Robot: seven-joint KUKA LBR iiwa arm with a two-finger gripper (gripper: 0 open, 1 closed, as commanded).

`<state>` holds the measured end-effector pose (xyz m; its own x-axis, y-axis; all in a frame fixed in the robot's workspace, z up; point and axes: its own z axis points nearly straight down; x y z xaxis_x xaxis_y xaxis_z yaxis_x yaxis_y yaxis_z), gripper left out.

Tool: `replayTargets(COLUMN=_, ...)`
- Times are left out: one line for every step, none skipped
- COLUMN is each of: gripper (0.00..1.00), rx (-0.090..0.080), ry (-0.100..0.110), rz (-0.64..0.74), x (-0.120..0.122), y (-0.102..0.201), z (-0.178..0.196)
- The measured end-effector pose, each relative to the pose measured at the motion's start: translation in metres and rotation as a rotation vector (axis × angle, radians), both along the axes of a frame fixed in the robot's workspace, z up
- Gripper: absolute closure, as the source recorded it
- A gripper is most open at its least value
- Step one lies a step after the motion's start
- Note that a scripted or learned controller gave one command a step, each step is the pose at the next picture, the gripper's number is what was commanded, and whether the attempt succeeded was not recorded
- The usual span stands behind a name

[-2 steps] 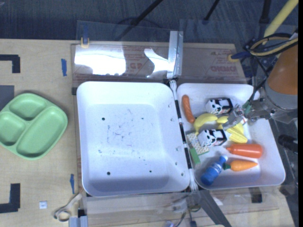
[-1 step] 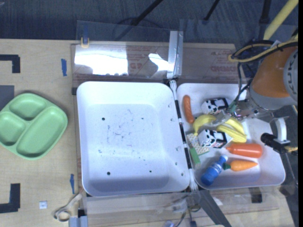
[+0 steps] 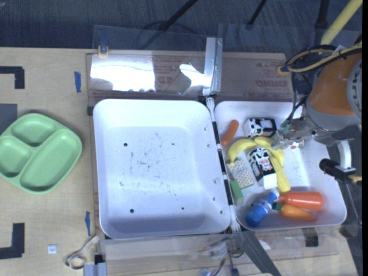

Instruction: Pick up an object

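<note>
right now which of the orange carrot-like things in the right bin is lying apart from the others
The slim orange one near the bin's upper left wall, beside the divider. The other two orange pieces lie together at the lower right, next to the blue bottle.

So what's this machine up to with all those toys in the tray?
A robot arm reaches in from the right over the right bin, which holds a pile of toys: a banana, carrots, a blue bottle and a black-and-white cow. Its end effector sits near the bin's far edge, beside the pile. Nothing appears lifted yet. A green plate rests on the bench at left.
</note>
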<state>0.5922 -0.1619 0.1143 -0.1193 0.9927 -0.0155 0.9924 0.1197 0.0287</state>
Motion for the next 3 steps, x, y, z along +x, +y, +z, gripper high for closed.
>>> replayTargets(gripper=0.00, rx=0.002, ry=0.007, rz=0.001, x=-0.001, y=0.001, z=-0.003)
replayTargets(gripper=0.00, rx=0.011, ry=0.026, rz=-0.003, x=0.011, y=-0.015, z=-0.029)
replayTargets(gripper=1.00, rx=0.012, ry=0.025, rz=-0.003, x=0.011, y=-0.015, z=-0.020)
